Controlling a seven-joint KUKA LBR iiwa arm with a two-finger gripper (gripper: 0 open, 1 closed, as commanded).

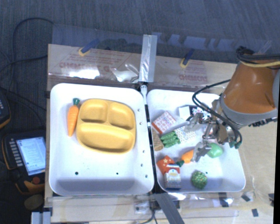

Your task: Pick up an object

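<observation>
Hand (204, 144) low in the right bin (237, 182), among the toys.
Whether it is apart or together, I cannot tell. It sits just beside a pale green piece (215, 151) and a small carrot (187, 156); nothing looks lifted yet, so the pick remains.

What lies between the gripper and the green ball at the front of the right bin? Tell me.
Nothing visible. The gripper hangs low in the right bin, beside a pale green piece. The green ball lies below it in the camera view, with bare white floor between; the small orange carrot sits off to the side.
</observation>
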